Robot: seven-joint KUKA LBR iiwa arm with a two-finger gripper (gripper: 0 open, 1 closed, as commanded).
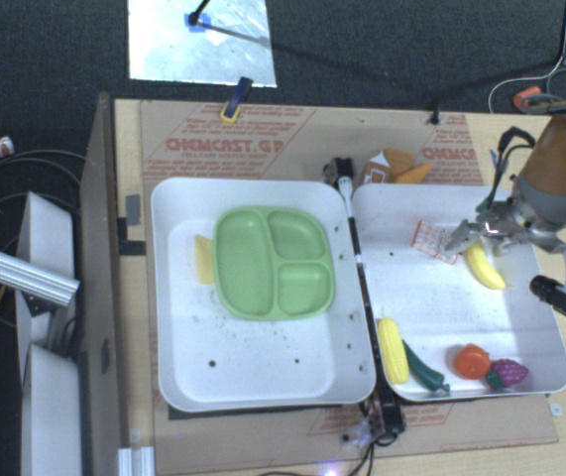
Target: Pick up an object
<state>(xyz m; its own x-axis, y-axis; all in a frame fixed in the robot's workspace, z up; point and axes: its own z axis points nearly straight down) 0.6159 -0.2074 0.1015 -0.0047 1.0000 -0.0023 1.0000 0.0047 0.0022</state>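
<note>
The banana (485,268) lies in my right bin (550,365), near its upper right part, yellow and slanted. My pincer (476,234) hangs just above its upper end, close beside a small red-and-white wrapper (429,239). Whether the pincer is spread or closed I cannot tell — glare at the tip hides it. Nothing is seen held between its tips, so I judge the pick as not yet made: approach appears done, grasp and lift remain.

Other contents of the right bin: a corn cob (393,349) against the left wall, a dark green vegetable (423,367) touching it, an orange-red fruit (471,362) and a purple grape cluster (508,373) near the lower edge, well apart from the banana.

The left bin (178,365) holds a green divided plate (272,263) with a yellow piece (203,259) tucked at its left rim.

Obstructions — the wrapper sits just beside the banana and could be caught in the grasp; the bin's right wall is near. The surface (292,132) beyond carries an orange item (411,172).
</note>
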